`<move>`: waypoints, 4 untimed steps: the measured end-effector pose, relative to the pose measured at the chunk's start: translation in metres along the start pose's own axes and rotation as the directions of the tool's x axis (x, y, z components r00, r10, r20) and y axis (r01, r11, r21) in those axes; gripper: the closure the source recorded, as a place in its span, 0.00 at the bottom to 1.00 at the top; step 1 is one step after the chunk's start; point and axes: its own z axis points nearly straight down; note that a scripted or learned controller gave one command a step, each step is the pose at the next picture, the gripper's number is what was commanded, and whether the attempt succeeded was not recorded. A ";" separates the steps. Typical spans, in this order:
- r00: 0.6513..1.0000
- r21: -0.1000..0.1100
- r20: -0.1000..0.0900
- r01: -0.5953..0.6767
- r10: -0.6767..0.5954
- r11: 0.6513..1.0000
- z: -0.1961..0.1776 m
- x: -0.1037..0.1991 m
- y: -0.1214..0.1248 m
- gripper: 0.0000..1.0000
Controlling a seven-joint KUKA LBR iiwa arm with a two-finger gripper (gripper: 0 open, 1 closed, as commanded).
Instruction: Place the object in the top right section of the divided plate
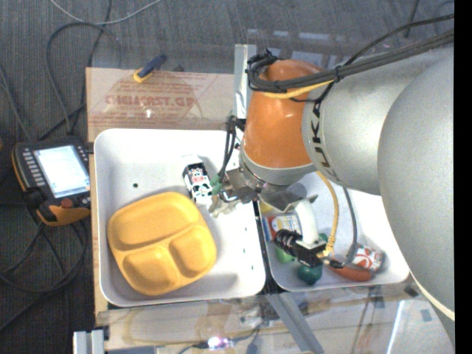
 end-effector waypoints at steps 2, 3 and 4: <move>1.000 0.010 0.020 -0.016 0.016 1.000 0.133 0.059 -0.004 1.00; 0.990 0.018 0.026 0.138 -0.139 0.990 0.134 0.057 0.002 1.00; 0.950 -0.002 0.003 0.311 -0.311 0.950 -0.001 0.051 0.123 1.00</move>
